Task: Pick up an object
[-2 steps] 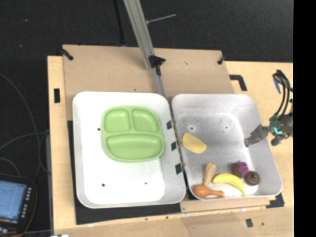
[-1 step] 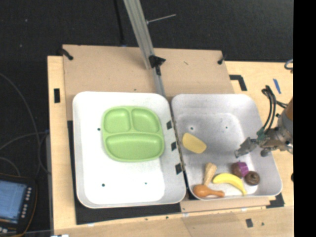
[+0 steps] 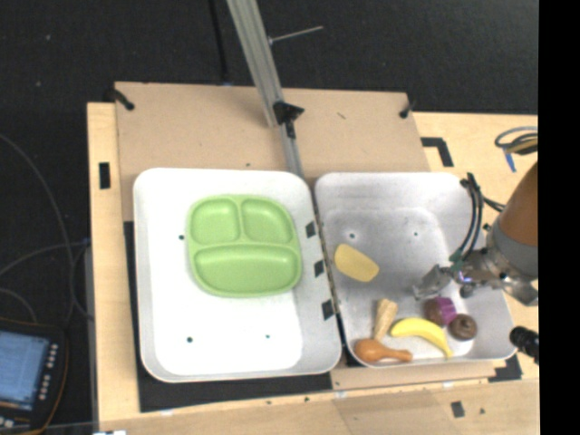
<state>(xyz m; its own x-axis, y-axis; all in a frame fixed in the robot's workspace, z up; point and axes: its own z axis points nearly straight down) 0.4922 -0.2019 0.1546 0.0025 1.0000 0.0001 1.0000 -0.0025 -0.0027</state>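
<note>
The right bin (image 3: 399, 202) holds several small objects near its front right corner. A purple piece (image 3: 441, 312) lies beside a brown ring-shaped piece (image 3: 464, 326). A banana (image 3: 423, 333), a tan cone (image 3: 385, 315) and an orange piece (image 3: 382, 352) lie along the front wall. A flat yellow piece (image 3: 356, 263) lies alone nearer the bin's left side. My gripper (image 3: 446, 285) hangs low at the bin's right side, just behind and above the purple piece. Nothing visibly sits in the gripper.
The left bin (image 3: 163, 333) holds a green divided plate (image 3: 245, 246) in its rear half. A metal pole (image 3: 263, 71) slants up from between the two bins at the back. The grey arm (image 3: 517, 234) comes in over the right bin's right wall.
</note>
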